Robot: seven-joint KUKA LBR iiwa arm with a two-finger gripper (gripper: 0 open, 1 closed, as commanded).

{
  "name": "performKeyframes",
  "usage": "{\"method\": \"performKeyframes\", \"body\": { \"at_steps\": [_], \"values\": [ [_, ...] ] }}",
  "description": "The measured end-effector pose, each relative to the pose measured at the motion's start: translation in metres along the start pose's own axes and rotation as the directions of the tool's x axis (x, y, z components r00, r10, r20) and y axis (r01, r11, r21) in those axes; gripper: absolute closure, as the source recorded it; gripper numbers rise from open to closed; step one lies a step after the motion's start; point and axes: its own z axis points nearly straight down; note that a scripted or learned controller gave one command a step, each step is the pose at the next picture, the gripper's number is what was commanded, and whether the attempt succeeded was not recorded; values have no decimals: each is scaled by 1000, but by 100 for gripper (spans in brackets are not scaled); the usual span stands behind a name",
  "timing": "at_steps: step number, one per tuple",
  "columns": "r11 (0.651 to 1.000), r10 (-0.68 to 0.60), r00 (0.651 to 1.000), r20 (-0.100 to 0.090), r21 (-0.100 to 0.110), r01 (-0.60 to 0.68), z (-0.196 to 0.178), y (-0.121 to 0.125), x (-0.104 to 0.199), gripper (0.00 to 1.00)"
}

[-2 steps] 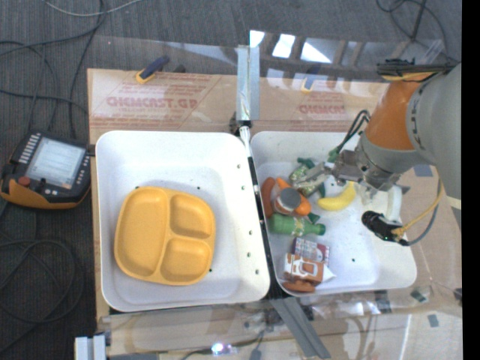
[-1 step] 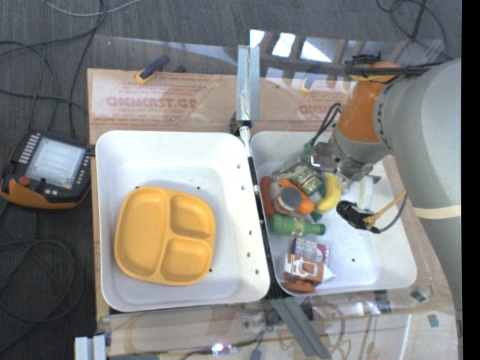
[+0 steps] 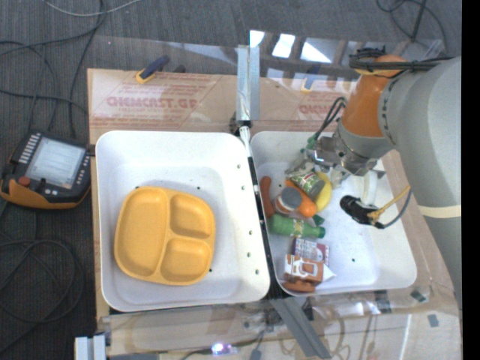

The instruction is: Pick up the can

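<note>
Camera view, left to right: a teach pendant [image 3: 46, 169] lies on the floor, off the surface. The left bin [image 3: 112, 152] holds a yellow divided tray [image 3: 165, 235], nothing to do with the task. The right bin [image 3: 390, 265] has the clutter, bunched against its left half.

The can [image 3: 291, 197] lies tipped in that pile, grey lid end facing the camera and down-left, printed body running up-right toward the arm. So its long axis is roughly diagonal, lower-left to upper-right. An orange sausage-shaped piece [image 3: 265, 195] is just beside it on the left, a green bottle [image 3: 297, 226] lies across just below it, a yellow banana-like piece [image 3: 324, 191] is touching or nearly touching on the right, and a red-white carton [image 3: 306, 261] sits nearer the front wall.

The jaws [image 3: 324, 156] are just up-right of the can, near its body end, low over the pile. I cannot tell their state: the tips are lost among the wrist hardware and clutter. Nothing visibly sits between them, so I don't count the can as held.

My read: the pick turns on a short move down-left, closing across the can's body rather than along it. The neighbours crowd both sides.
</note>
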Motion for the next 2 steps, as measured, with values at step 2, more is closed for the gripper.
{"method": "performKeyframes", "body": {
  "at_steps": [2],
  "values": [
    [999, 43, 999, -1, 12, -43, -128, 13, 58, 100]
  ]
}}
